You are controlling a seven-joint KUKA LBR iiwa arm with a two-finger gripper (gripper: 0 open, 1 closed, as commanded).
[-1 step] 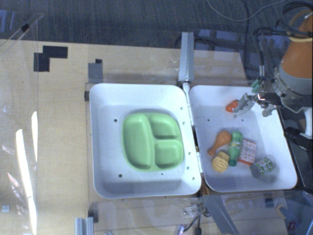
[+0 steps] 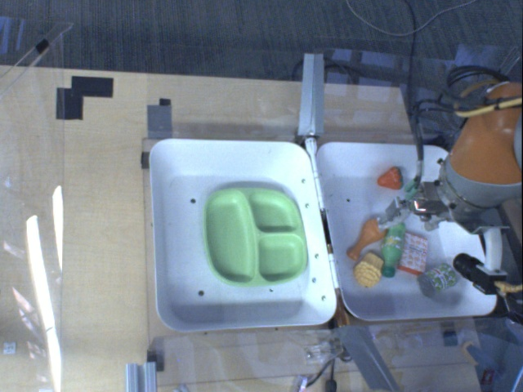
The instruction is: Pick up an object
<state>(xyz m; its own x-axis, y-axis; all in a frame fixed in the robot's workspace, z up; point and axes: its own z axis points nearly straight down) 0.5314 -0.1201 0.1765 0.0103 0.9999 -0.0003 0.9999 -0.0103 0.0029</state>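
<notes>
Hovering over the right bin point(image 2: 359, 166), the gripper point(image 2: 406, 208) is nearing a green bottle point(image 2: 395, 247); its jaw spread is unclear.

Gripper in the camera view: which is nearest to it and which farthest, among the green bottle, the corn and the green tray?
From the gripper:
1. Green bottle, just below it in the right bin.
2. Corn, lower left of the bottle, same bin.
3. Green tray, far off in the left bin.

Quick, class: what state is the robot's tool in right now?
Tool: cannot be told; it hangs over the right bin, above the green bottle.
</notes>
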